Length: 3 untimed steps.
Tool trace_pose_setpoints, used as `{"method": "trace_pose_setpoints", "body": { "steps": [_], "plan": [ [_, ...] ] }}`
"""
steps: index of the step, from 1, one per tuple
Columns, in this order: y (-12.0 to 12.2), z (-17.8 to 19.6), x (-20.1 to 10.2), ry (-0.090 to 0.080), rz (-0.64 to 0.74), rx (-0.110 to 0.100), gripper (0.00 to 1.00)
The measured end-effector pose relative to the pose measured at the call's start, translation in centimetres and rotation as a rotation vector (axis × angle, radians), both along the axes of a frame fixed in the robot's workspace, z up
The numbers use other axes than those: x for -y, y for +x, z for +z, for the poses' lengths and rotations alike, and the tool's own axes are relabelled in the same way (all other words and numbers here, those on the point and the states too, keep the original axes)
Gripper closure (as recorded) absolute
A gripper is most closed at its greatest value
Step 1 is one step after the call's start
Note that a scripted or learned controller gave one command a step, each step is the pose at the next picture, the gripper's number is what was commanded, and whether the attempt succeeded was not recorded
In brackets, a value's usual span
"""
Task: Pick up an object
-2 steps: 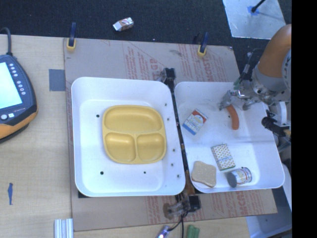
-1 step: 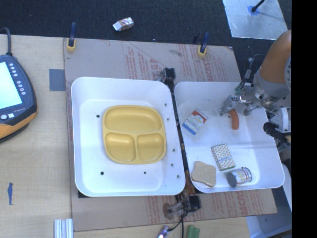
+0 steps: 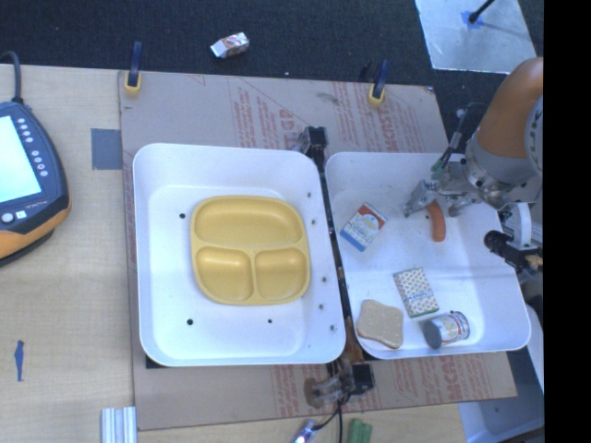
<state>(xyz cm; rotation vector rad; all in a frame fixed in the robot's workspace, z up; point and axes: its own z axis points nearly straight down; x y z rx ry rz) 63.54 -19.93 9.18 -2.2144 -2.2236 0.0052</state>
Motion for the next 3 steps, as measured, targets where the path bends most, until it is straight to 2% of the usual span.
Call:
{"method": "trace_pose_setpoints", "body": {
  "steps": [1,2,3],
  "plan": [
    [2.1,0.0,1.2,0.000,0.000,0.003,0.00],
    [2.1,0.0,-0.9,0.000,0.000,0.001,0.00],
    [2.1,0.0,1.2,0.000,-0.002,0.005,0.00]
  ]
}}
